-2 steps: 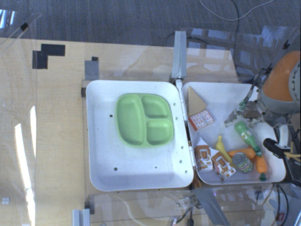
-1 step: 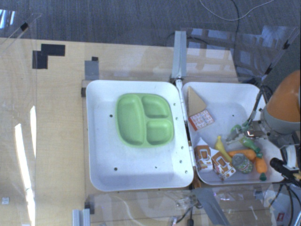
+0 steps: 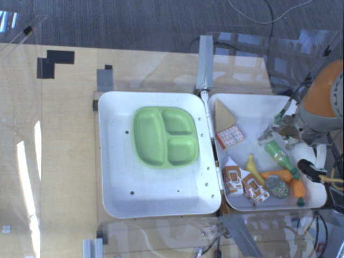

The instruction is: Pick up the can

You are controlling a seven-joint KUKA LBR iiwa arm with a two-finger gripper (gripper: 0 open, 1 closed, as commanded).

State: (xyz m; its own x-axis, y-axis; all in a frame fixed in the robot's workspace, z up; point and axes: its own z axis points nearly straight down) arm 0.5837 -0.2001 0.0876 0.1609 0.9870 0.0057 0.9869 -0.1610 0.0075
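The can [image 3: 276, 186] lies in the right bin [image 3: 252, 104] near its front edge, its grey round end facing up. It is wedged between an orange carrot [image 3: 294, 184] and a small brown-and-white carton [image 3: 256, 191]. My gripper [image 3: 278, 137] hangs over the bin's right half, above the cap end of a green bottle [image 3: 279, 156] and well behind the can. Its fingers look spread apart with nothing between them. The orange-banded wrist [image 3: 324, 94] comes in from the right.
The right bin also holds a tan wedge-shaped box [image 3: 224, 117], a red-and-white packet [image 3: 230, 137], a banana [image 3: 253, 167] and another brown carton [image 3: 232, 179]. In the left bin [image 3: 115, 155] sits a green divided plate [image 3: 165, 136]. A metal divider [image 3: 205, 63] stands between the bins.
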